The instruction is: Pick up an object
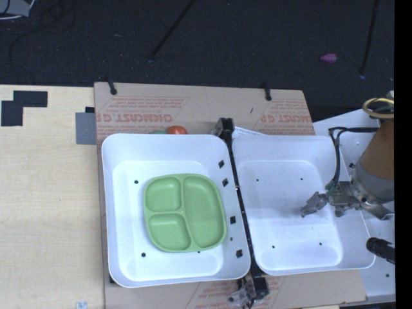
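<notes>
**Arm over the right bin, green tray in the left**

Two shallow white bins are seen side by side on a cardboard sheet laid on the tabletop (45, 192). A green divided tray (185, 212), with three compartments, is found lying flat on the floor of the left bin (122, 172), roughly at its middle and clear of the walls. The gripper (313, 206) is placed low over the right bin (283, 250), toward its right side, with the grey wrist and orange band reaching in from the right edge. Whether the jaws are apart or together cannot be told from this view; nothing is seen between them. The tray and the gripper are well apart, separated by the black divider between the bins. A small red and green item (171, 131) is visible just behind the left bin's far rim.
</notes>
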Robot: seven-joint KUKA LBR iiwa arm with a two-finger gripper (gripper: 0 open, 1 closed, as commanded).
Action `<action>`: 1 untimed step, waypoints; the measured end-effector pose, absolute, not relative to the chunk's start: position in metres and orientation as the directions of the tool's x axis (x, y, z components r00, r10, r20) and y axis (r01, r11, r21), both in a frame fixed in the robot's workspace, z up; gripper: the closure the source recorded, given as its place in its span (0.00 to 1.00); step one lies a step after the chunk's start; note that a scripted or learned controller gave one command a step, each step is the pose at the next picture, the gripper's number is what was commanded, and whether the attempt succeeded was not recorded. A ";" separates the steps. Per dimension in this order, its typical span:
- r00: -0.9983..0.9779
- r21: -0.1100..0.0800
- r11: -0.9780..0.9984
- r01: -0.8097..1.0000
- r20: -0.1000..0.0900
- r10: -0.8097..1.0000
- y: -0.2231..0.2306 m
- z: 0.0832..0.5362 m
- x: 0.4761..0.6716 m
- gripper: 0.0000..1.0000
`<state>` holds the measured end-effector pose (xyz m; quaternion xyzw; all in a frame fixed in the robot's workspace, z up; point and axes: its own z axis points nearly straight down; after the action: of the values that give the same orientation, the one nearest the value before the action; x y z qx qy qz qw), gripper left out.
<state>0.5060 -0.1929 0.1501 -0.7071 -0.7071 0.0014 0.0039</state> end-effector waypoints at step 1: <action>0.000 -0.007 0.000 1.000 0.003 1.000 -0.186 0.088 0.508 0.00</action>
<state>0.5078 -0.1858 0.0881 -0.7073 -0.7069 0.0012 0.0036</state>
